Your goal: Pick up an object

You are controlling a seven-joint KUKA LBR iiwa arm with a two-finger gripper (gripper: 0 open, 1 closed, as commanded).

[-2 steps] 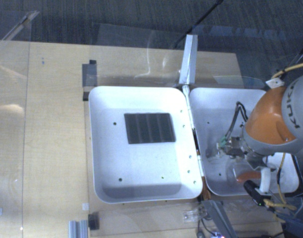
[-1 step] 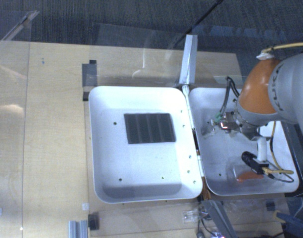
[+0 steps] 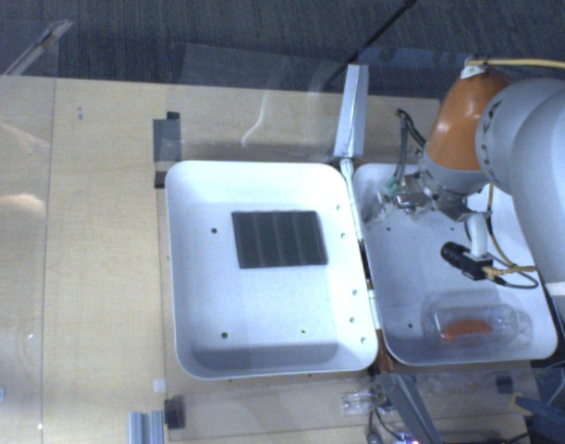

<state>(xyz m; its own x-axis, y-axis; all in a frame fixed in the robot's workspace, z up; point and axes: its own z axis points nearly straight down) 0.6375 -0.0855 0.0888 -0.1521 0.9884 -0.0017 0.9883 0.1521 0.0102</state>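
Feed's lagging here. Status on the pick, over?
Gripper over right bin, far-left corner. Clear bottle, orange inside, lies near front wall, apart from gripper. Nothing loose between them.

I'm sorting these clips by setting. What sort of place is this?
Likely a robotics lab work cell: a grey robot arm reaches over a left bin and a right bin, both shallow and white, on a wooden bench.

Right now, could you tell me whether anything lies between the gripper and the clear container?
Nothing visible does. The gripper sits at the far corner of the bin, the clear container lies by its near wall, and only bare white floor separates them.
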